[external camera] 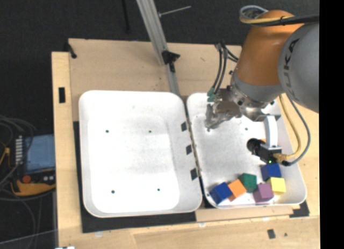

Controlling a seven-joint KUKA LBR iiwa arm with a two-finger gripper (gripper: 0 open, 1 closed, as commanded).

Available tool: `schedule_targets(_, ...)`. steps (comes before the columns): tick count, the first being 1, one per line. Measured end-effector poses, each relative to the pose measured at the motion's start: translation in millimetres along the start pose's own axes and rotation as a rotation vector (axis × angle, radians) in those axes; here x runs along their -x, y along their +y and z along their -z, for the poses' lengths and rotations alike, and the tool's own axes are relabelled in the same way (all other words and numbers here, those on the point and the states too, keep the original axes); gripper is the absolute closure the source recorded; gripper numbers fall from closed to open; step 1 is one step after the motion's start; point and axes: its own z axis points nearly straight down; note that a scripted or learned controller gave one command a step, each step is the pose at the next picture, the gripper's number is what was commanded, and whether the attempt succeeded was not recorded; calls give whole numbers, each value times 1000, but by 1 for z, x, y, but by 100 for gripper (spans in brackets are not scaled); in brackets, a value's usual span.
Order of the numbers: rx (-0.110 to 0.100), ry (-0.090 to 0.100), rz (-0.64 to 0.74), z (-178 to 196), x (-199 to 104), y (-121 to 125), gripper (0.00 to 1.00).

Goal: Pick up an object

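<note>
Dark flooring surrounds a pale wooden bench (107,65) carrying two shallow white bins side by side, with a slanted metal pole (153,22) rising behind them and cables with a blue device (40,154) off to the left. Left bin (91,135) shows bare white floor; right bin (236,135) holds blocks clustered along its near edge: blue block (220,192), orange block (237,188), green block (249,180), purple block (263,192), yellow block (278,185) and a second blue block (271,171). Gripper (212,120) hangs over the right bin's far-left corner, well apart from the blocks; whether the jaws are released or clenched cannot be told.
</note>
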Motion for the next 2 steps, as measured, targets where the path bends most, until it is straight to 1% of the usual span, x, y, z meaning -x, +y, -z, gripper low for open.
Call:
schedule_targets(1, -4, -2, -2, -14, -46, 7, 100)
schedule_targets(2, -4, -3, -2, -29, -95, 2, 100)
